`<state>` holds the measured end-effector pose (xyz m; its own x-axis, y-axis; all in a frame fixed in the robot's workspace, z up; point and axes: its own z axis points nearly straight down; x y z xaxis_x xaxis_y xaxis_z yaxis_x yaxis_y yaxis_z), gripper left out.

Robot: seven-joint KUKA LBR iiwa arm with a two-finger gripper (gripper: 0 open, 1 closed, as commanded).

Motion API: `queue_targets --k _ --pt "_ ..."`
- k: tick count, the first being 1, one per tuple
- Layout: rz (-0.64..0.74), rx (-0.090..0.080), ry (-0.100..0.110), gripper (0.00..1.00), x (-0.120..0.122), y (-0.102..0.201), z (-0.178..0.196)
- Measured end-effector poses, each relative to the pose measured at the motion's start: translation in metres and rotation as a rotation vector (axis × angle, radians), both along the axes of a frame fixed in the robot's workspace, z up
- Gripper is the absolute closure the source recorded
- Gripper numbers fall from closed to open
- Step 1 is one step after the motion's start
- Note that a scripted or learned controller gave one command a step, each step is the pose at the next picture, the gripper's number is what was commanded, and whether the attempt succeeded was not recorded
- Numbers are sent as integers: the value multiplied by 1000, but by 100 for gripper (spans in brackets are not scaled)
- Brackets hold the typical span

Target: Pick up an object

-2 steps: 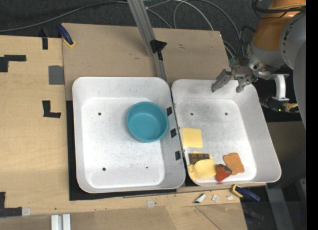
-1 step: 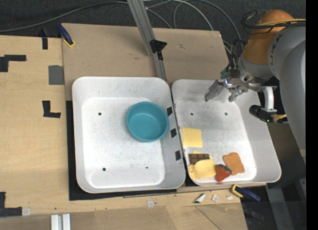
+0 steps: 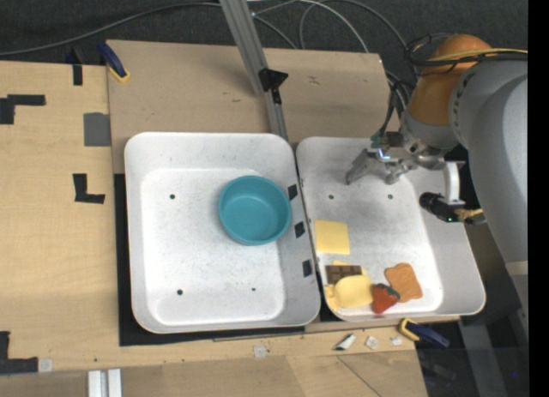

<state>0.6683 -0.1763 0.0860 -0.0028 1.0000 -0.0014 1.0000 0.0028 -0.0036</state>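
Two shallow white bins with rounded corners and faintly speckled floors sit side by side on a pale wooden desk [image 3: 51,215] in the middle of the frame. The left bin [image 3: 154,301] holds one thing: a round teal bowl [image 3: 254,208], smooth and plastic-looking, lying toward the bin's right side. In the right bin [image 3: 446,258], the objects gather at the lower left: a flat pale yellow square [image 3: 332,237] like a slice of cheese, below it a rounded yellow lump [image 3: 350,291] partly over a dark brown piece [image 3: 341,270], then a small red object [image 3: 384,299] touching a tan, toast-shaped piece [image 3: 403,281]. The grey arm with its orange band enters at the upper right, and the gripper [image 3: 371,172] hangs over the upper part of the right bin, well apart from those objects. Its metal fingers [image 3: 356,171] are spread wide, with nothing between them. A slanted grey metal bar [image 3: 244,35] crosses the top centre of the frame.
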Motion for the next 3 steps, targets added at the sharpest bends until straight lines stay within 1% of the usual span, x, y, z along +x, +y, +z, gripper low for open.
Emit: queue_targets --k 1,2,3 --pt "2 -1 -2 100 1 0 13" --pt "-1 1 -7 100 -4 8 61" --pt "0 1 -8 100 4 14 108"
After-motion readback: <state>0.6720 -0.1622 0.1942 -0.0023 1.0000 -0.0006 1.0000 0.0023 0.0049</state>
